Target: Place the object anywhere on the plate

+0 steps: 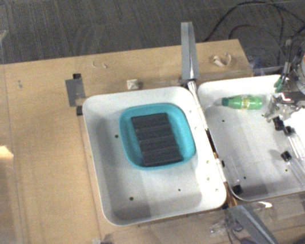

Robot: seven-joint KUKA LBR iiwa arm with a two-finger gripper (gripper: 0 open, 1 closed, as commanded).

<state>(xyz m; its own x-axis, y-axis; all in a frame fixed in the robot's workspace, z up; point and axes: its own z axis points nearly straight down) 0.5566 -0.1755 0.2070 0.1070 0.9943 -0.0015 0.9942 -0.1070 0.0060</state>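
- Wooden bench [47, 182] carries two white bins side by side — left bin [117, 205], right bin [255, 182].
- Teal plate [185, 136] in left bin holds a dark ridged block [156, 139].
- Green bottle [243, 102] lies in right bin, well apart from plate — not yet picked.
- Pincer [283, 111] near bottle, apart or together: cannot tell.
- Grasp, carry and drop all remain.

glossy green plastic bottle [242, 102]; matt turquoise plate [185, 136]; wood bench [41, 183].
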